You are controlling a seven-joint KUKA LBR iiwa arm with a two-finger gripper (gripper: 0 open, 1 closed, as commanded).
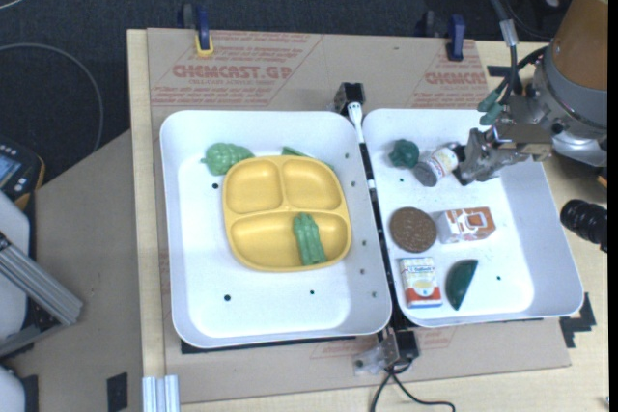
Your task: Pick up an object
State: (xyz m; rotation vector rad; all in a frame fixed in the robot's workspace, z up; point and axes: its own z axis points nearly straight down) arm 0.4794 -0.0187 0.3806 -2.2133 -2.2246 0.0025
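Note:
The arm reaches in from the right over the right bin. Its gripper hangs low at the bin's far side, just right of a small white and grey bottle lying on its side. A dark green lump lies left of the bottle. Nearer the front are a brown round disc, an orange and white box, a red and white packet and a dark green wedge. I see nothing held in the gripper.
The left bin holds a yellow divided plate with a green vegetable in its front compartment. A leafy green piece lies at the plate's far left. Clamps grip the board's far edge.

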